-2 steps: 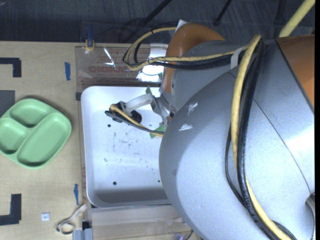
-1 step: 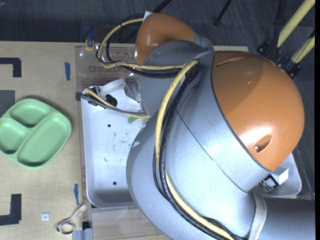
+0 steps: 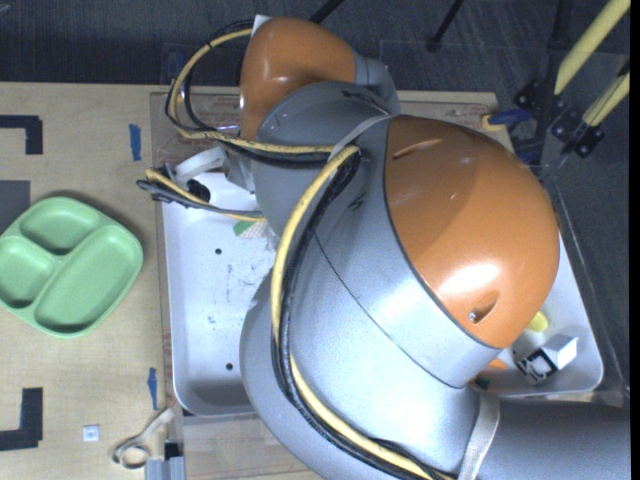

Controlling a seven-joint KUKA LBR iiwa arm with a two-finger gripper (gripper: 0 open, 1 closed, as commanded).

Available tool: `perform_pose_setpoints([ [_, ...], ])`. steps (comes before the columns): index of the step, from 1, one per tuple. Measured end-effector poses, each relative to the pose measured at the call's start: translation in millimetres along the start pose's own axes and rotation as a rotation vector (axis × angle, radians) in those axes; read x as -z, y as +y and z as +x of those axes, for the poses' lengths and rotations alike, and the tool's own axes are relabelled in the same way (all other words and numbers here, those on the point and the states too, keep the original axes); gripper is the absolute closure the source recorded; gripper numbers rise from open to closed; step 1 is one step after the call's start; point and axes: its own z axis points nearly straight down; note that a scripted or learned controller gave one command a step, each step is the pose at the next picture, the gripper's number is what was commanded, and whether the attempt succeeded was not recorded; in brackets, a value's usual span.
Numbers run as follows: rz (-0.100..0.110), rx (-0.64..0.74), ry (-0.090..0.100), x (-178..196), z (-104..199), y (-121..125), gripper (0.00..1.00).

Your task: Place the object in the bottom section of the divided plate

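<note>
Arm (image 3: 400,268) bent low over the bin (image 3: 200,348), reaching toward its top-left corner.

Cannot tell whether anything is gripped, nor which object is meant (likeliest the small green scrap (image 3: 245,228) near the bin's top edge, just beside the arm). Green divided plate (image 3: 65,268) resting at the left edge of the bench (image 3: 80,118), apart from the bin. Best to secure a firm hold first, lift clear of the bin's left wall, then lower over the plate's large bottom section (image 3: 85,280) and release centred, away from the ridges.
</note>
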Motion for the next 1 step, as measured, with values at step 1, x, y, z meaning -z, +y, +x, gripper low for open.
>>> perform_pose_setpoints([
  [1,0.0,-0.001,0.0,0.4,0.1,0.6,0.0],
])
